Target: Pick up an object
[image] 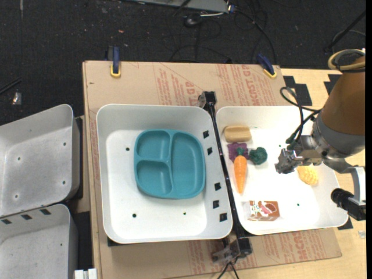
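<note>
Approach step: jaws (286, 160) low in right bin (325, 214), just beside yellow corn (308, 175); open or shut cannot tell, nothing seen held. Next: centre over corn, close

- The arm (343, 112) reaches in from the right edge, its orange band uppermost and the grey wrist below it.
- The wrist angles down and to the left.
- The gripper (285, 163) hangs low at the wrist's left end, dark and compact.
</note>
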{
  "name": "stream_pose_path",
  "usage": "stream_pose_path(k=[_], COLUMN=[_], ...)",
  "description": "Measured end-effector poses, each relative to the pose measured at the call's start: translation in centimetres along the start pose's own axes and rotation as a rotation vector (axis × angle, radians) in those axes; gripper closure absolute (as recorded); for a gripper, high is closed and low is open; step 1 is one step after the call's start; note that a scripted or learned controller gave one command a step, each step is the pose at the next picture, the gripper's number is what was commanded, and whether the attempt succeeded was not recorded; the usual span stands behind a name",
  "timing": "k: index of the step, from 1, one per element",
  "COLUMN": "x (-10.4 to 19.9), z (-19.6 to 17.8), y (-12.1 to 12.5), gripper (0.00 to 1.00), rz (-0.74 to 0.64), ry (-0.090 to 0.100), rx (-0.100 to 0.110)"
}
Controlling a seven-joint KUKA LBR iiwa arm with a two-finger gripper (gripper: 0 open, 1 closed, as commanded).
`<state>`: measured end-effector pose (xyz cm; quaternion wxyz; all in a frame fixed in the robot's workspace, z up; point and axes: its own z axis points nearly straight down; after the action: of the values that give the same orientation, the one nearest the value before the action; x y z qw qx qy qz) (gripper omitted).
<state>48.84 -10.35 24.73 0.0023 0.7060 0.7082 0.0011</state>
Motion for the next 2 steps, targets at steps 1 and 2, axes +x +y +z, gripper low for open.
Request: stream_pose_path(k=[1, 2], x=[4.9, 10.8], z=[1.3, 0.6], y=[0.4, 1.1], gripper=[1.0, 1.0], rz=[-0.004, -0.005], ry=[0.003, 0.002], rx=[0.005, 0.004])
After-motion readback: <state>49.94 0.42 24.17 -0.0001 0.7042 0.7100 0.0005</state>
